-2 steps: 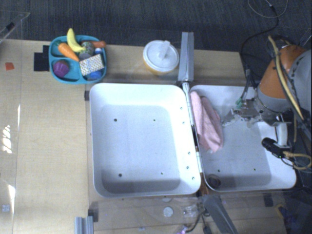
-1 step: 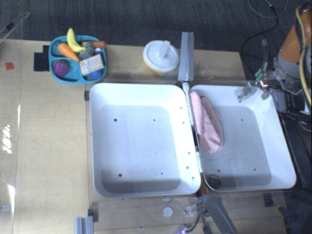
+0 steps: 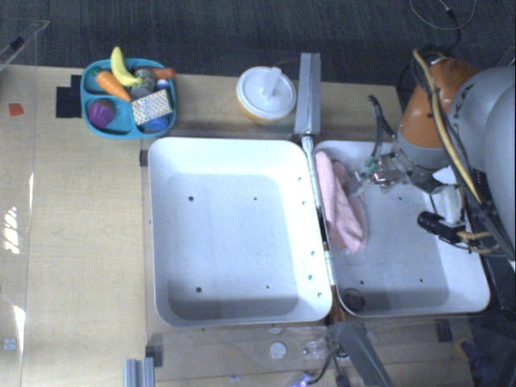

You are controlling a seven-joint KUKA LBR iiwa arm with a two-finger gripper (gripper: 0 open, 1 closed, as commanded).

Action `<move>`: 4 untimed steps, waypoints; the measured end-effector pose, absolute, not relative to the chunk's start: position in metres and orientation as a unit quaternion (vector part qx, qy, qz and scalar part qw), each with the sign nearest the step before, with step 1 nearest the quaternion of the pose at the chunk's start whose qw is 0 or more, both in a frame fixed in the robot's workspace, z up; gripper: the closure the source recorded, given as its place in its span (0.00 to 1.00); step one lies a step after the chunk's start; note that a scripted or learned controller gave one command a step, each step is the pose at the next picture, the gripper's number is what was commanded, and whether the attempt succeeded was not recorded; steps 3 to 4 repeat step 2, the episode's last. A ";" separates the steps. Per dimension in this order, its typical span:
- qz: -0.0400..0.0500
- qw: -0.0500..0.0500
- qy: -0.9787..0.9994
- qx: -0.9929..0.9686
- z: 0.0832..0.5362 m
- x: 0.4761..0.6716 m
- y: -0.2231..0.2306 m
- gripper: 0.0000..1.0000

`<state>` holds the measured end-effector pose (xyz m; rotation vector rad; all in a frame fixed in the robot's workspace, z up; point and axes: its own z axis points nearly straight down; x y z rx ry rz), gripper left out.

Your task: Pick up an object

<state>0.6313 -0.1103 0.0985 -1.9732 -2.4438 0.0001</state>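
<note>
A pink cloth [image 3: 343, 204] lies crumpled along the left side of the right bin [image 3: 419, 285], running from its back wall toward the middle. My gripper [image 3: 356, 181] hangs low over the bin's back part, at the cloth's right edge near its upper end, and looks to be touching or just above the fabric. The grey arm with its orange band [image 3: 427, 107] comes in from the right behind it. A small dark round thing [image 3: 352, 301] sits in the bin's front left corner.
The left bin [image 3: 234, 297] stands beside the right one, with a metal rail [image 3: 307, 95] behind the seam between them. A white lidded cup [image 3: 266, 93] and a blue tray of toy food [image 3: 129, 99] rest on the bench behind the left bin. Cables and a black fitting [image 3: 442, 224] hang over the right bin's right side.
</note>
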 end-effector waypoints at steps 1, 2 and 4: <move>-0.002 -0.006 -0.821 -0.570 0.091 0.649 -0.091 0.00; 0.000 -0.002 -0.839 -0.544 0.156 0.620 -0.170 0.00; 0.000 -0.002 -0.839 -0.544 0.156 0.620 -0.170 0.00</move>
